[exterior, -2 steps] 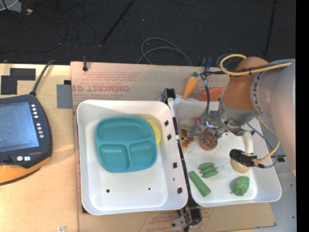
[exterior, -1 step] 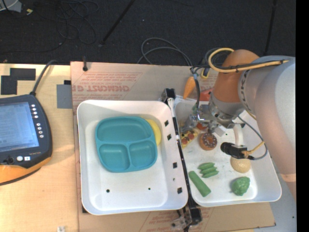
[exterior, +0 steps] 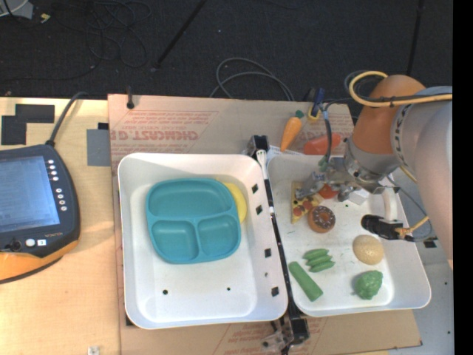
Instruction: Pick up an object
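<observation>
My gripper (exterior: 334, 185) hangs low over the back part of the right bin (exterior: 414, 291), at the end of the grey arm with its orange band (exterior: 378, 120). Just left of and below it lie a red and yellow toy food piece (exterior: 300, 203) and a brown donut (exterior: 322, 219). Further forward in the same bin are a beige egg-shaped piece (exterior: 368, 249), a green pea pod (exterior: 318, 259), a long green vegetable (exterior: 305, 281) and a green broccoli (exterior: 368, 284). A small red bit shows right at the gripper; I cannot tell whether it is held.
The left bin (exterior: 140, 287) holds a teal divided plate (exterior: 194, 221) lying over a yellow piece (exterior: 237, 201). A toy carrot (exterior: 291, 132) and a red item (exterior: 323, 145) lie behind the right bin on the cardboard. A tablet (exterior: 31, 198) sits at far left.
</observation>
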`<state>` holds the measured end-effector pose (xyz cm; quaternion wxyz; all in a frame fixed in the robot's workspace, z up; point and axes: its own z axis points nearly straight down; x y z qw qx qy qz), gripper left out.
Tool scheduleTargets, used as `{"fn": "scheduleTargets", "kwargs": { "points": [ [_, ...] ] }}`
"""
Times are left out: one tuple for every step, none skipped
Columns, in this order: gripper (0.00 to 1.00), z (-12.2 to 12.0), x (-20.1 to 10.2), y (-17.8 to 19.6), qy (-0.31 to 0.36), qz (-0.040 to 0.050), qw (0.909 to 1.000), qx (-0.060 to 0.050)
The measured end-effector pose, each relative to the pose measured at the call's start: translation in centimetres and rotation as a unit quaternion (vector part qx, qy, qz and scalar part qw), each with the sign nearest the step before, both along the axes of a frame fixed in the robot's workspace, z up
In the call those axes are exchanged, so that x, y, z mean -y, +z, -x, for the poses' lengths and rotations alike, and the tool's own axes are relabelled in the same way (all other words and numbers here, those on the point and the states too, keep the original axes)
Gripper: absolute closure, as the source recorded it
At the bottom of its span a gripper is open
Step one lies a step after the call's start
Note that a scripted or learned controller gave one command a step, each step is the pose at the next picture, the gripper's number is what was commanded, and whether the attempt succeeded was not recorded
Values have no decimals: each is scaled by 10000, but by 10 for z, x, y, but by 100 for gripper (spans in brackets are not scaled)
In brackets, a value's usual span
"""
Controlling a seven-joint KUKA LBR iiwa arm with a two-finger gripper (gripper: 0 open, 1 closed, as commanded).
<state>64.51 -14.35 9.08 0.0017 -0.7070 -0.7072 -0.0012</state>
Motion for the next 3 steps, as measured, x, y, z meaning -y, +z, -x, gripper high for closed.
{"fn": "scheduleTargets", "kwargs": {
  "points": [
    [100,2,1,11,0,0,10000,-48],
    [0,1,1,11,6,3,10000,-30],
    [0,36,-40,0,-7,35,10000,36]
  ]
}}
